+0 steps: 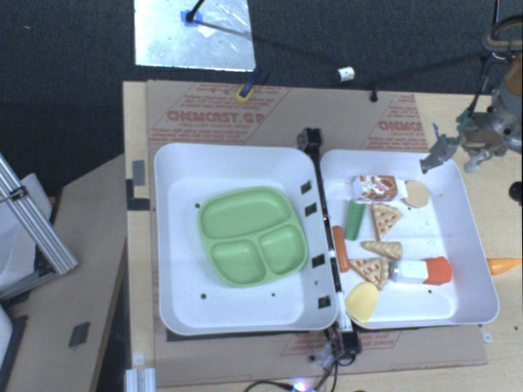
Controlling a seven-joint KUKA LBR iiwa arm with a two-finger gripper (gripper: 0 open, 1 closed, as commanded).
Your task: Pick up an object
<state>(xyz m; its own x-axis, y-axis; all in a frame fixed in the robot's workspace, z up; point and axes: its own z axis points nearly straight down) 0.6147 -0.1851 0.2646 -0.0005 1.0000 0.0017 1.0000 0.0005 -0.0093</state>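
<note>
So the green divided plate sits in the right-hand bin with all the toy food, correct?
Not quite. The camera view shows the green divided plate alone in the left bin; the toy food, such as the pizza slices, lies in the right bin.

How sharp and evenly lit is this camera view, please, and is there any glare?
Camera view: even, soft lighting; the green tray and toy food read clearly; the foil sheet at top glares; the gripper at right looks slightly blurred; the orange band is washed out.
</note>
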